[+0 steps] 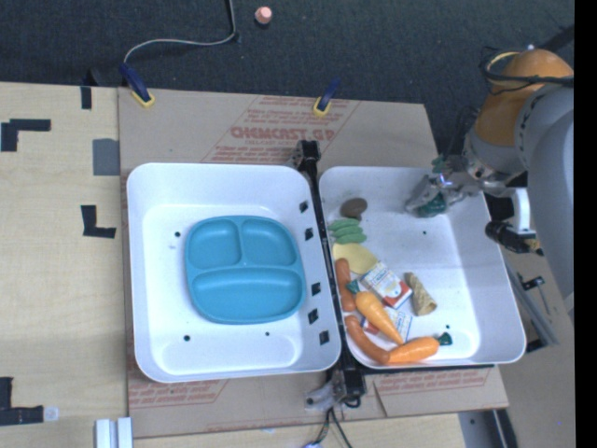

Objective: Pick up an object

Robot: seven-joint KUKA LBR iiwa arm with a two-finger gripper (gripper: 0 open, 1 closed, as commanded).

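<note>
on the desk (56, 250), two shallow white bins sit side by side on a sheet of brown cardboard (270, 129). the left bin (149, 343) holds a blue sectioned plate (245, 269), lying flat near its middle, with three compartments showing. the right bin (494, 325) holds a heap of small objects gathered along its left wall and lower half: a brown rounded object (354, 207) near the upper left, a green object (344, 230) just below it, a pale yellow object (354, 256) beneath that, then several orange carrot-like pieces, one (378, 314) lying aslant in the heap and another (416, 348) with a green tip near the lower rim. a white packet with red print (387, 283) rests among the carrots, and a tan object (422, 294) lies just to its right. the grey arm (560, 157) with its orange band (522, 87) enters from the right edge. the gripper (431, 199) hangs low over the upper right part of the right bin, well apart from the heap; whether its tips are spread or closed cannot be told at this size, and nothing can be made out between them. a teal patch shows at the gripper's tip, though what it belongs to is unclear. two yellow-and-blue clamps (138, 90) pin the far edge of the cardboard, and a white cable (201, 37) trails across the dark floor behind.
</note>
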